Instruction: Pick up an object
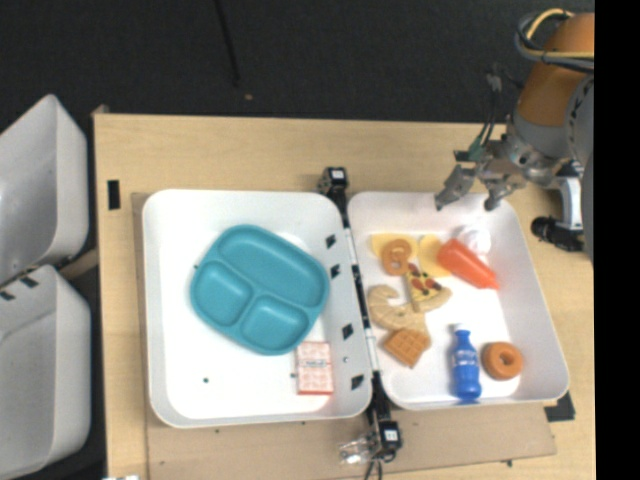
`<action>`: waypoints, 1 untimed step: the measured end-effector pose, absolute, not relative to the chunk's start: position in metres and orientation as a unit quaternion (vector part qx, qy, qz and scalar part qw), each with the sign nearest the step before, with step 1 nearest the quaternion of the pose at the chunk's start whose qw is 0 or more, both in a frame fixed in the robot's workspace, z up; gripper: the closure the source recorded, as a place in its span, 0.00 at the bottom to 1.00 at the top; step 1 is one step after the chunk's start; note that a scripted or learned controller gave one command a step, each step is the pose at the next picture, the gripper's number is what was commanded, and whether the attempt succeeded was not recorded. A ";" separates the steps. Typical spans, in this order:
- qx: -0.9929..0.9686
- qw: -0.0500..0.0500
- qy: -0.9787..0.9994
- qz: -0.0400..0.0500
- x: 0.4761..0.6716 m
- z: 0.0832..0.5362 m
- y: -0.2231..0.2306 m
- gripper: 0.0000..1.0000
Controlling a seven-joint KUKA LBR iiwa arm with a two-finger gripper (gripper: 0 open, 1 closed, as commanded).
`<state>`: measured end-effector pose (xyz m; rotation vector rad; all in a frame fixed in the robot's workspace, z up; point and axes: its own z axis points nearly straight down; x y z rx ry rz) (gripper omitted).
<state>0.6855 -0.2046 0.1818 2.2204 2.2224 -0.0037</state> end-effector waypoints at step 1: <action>0.705 0.000 0.709 -0.001 0.691 0.139 -0.204 0.00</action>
